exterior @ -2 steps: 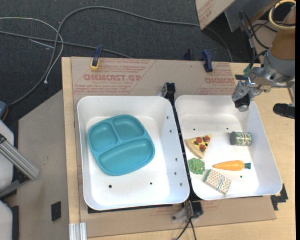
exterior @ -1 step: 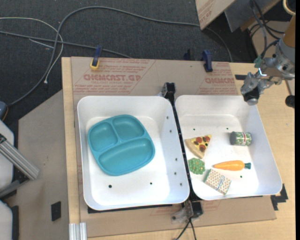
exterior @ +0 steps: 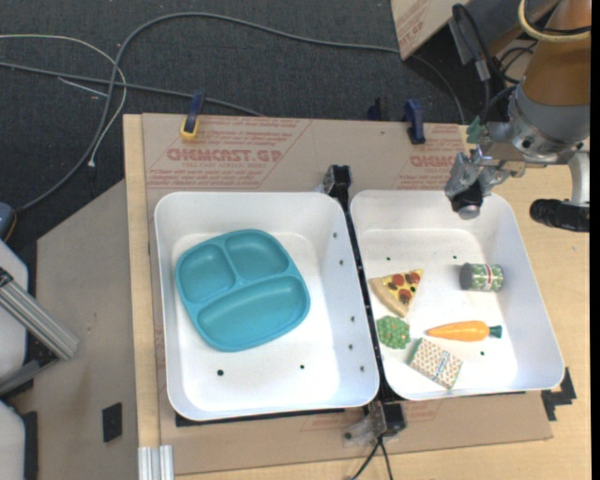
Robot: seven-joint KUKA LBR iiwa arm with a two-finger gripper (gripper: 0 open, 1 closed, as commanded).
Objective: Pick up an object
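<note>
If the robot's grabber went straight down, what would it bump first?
Probably the right bin, on bare floor by its far wall. The gripper hangs over that spot, but depth is hard to judge.

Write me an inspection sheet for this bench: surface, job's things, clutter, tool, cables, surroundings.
Surface: cardboard sheet bearing the left bin and the right bin, side by side.
Job's things: pizza slice, green can, carrot, broccoli and patterned block, all in the right bin.
Clutter: teal divided plate, alone in the left bin.
Tool: tool above the right bin's far edge, clear of every item.
Cables: white cables on the floor beyond the bench.
Surroundings: dark carpet; blue clamps on the sheet's far edge; cardboard box behind.
</note>
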